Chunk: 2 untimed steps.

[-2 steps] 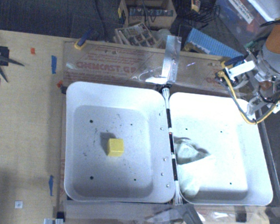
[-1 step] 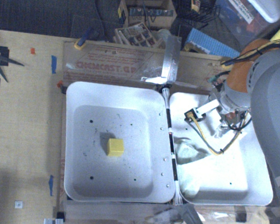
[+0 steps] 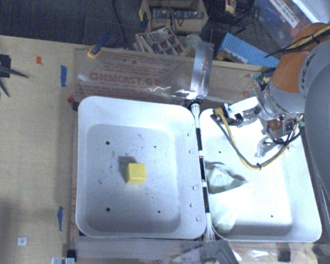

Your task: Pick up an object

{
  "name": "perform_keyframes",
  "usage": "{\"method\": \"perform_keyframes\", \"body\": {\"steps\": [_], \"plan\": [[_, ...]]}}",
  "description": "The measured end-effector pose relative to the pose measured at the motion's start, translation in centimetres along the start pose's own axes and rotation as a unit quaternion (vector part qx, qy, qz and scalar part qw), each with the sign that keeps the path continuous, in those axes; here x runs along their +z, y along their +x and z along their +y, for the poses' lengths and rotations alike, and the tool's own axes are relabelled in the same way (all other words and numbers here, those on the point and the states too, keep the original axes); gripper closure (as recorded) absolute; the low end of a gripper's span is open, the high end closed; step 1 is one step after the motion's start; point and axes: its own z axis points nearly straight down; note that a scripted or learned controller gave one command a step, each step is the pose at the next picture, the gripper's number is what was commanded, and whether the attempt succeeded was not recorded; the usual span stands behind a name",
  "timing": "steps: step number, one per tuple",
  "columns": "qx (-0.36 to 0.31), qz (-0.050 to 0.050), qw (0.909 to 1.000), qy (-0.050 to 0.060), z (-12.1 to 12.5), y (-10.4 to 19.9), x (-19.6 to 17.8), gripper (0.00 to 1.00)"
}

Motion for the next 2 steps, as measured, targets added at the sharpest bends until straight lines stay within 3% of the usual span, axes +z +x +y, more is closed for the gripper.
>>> {"method": "perform_keyframes", "body": {"steps": [1, 2], "plan": [[-0.151, 0.000, 0.9885, -0.001, 5.4, 0.2, -1.7, 0.00], [-0.137, -0.001, 0.9906, 0.001, 6.9, -1.8, 7.0, 0.00]]}}
